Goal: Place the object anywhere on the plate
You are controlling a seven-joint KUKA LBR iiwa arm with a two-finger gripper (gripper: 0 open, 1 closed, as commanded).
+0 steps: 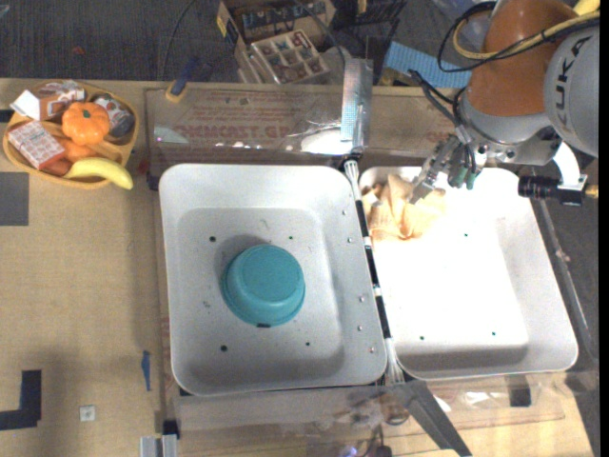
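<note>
I see my gripper (425, 185) low in the right bin's (495, 341) far left corner, touching a crumpled tan object (395, 217); whether it is apart or clamped I cannot tell. The teal plate (265, 285) in the left bin (190, 208) awaits: nothing delivered yet, I judge.

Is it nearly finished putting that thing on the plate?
Not yet. The teal plate in the left bin bears nothing. The crumpled cloth lies in the right bin's far-left corner, with the gripper right over it. Lifting and carrying it across remain.
</note>
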